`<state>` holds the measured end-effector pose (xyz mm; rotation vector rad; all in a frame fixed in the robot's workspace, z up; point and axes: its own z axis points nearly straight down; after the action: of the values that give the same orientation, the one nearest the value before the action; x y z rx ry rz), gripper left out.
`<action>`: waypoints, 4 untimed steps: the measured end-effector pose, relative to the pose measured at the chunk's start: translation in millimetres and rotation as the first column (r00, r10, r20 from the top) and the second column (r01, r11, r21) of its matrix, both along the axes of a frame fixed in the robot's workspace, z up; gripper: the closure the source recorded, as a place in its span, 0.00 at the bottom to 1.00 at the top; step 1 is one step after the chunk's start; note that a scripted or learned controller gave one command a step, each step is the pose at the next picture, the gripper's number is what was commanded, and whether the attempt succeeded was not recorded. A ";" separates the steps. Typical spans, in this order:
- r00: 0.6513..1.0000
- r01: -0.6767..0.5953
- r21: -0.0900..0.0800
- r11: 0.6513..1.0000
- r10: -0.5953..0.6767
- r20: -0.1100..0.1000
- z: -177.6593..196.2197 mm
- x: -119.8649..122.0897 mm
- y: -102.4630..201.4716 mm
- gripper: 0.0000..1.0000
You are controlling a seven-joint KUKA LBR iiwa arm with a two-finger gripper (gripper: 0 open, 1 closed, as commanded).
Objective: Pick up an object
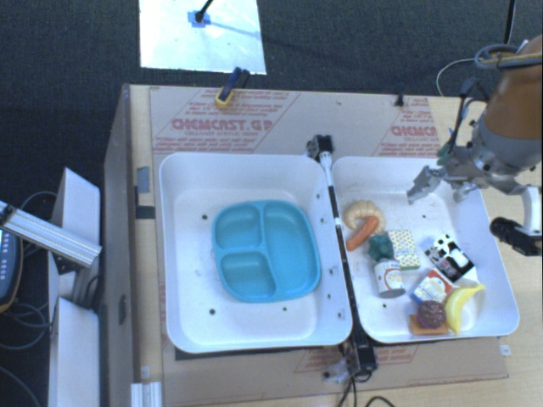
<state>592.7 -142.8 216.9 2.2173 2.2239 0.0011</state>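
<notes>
Nearest edge, right bin: a yellow banana [462,305], a round dark purple item [431,315] on an orange base and a small blue-and-white packet [431,288] lie close together at the front of the right bin [501,271].
Likely target: no single object is set by the task; the small can [389,278], standing alone just behind these, looks stiff and light, and a hold across its round sides seems the surest.
Softer choices: the orange carrot [361,232] and pale croissant [363,214], touching each other by the divider, look like light toy food, smooth and apt to slip.
Middle cluster: a teal lump [381,246], a dotted pale block [404,248] and a black-and-white box [449,257] sit near one another.
Left bin: the left bin [191,202] holds a blue divided tray [265,250], its compartments bare.
Gripper: far side of the right bin, the gripper [443,176] hangs above the bare floor with its fingers spread apart, clasping nothing.
</notes>
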 end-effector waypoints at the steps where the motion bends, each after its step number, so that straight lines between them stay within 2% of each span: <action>1: 1.000 -0.001 0.001 1.000 0.001 -0.002 -68.9 -16.1 54.1 0.00; 2: 1.000 -0.001 -0.002 1.000 0.001 0.011 -127.2 2.0 55.6 0.00; 3: 1.000 0.002 0.000 1.000 -0.002 -0.001 -132.7 -33.4 52.8 0.00; 4: 1.000 0.002 0.001 1.000 -0.002 -0.001 -132.8 -66.2 49.0 0.00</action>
<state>526.5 -93.9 84.1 2.2203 2.2225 0.0005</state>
